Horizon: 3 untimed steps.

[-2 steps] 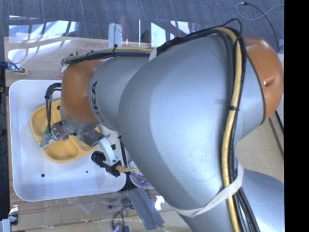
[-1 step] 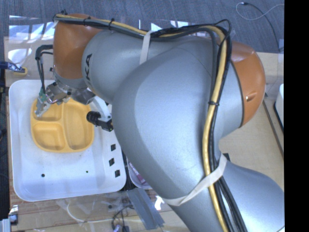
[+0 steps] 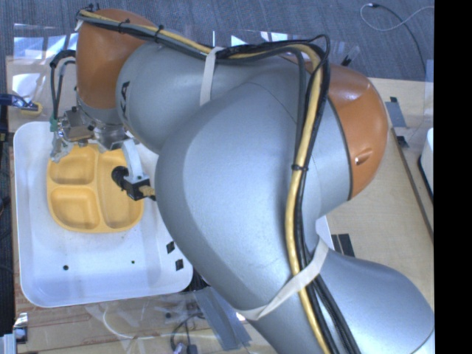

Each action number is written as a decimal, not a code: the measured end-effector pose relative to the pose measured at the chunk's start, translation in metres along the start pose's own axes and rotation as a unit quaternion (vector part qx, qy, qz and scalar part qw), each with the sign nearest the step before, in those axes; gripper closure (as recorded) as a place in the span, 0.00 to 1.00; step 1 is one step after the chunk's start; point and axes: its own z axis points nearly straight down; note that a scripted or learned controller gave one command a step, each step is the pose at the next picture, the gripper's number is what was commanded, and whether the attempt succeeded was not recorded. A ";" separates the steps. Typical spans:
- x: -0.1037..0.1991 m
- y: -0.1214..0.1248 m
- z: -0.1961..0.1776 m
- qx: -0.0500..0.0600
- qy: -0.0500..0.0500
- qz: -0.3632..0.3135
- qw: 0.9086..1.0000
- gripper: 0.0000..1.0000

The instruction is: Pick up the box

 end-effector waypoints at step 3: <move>0.002 -0.070 -0.032 0.002 0.000 0.265 0.964 0.00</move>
